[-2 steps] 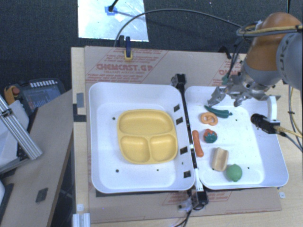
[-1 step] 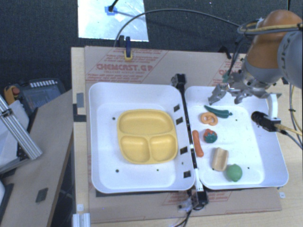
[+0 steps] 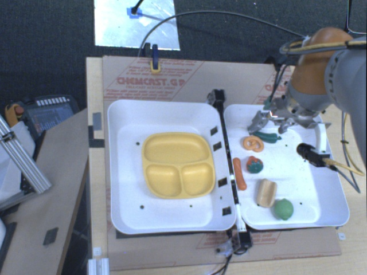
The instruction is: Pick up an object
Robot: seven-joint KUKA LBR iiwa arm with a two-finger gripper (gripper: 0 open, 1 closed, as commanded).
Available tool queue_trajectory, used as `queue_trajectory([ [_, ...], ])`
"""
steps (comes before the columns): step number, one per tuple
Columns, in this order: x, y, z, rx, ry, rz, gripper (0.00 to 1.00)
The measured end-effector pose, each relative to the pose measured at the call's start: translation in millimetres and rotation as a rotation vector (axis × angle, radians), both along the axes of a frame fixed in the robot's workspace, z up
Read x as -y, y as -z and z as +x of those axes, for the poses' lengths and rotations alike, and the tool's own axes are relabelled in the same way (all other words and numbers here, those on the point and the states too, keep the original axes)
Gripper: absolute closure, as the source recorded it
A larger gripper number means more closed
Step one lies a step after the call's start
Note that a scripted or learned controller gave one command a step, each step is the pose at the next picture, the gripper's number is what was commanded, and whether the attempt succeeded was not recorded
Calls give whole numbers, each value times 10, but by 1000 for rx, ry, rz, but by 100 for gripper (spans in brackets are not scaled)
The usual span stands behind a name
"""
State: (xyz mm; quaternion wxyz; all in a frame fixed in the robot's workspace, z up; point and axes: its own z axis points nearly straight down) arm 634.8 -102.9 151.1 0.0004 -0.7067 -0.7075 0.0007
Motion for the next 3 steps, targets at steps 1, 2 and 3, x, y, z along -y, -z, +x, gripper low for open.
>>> queue_trajectory([
  [1,67,442,29,1,0,0,0],
  [2,82,579,83,16,-1,-5,0],
  [3,82,453,102,23,-1,-6,100],
])
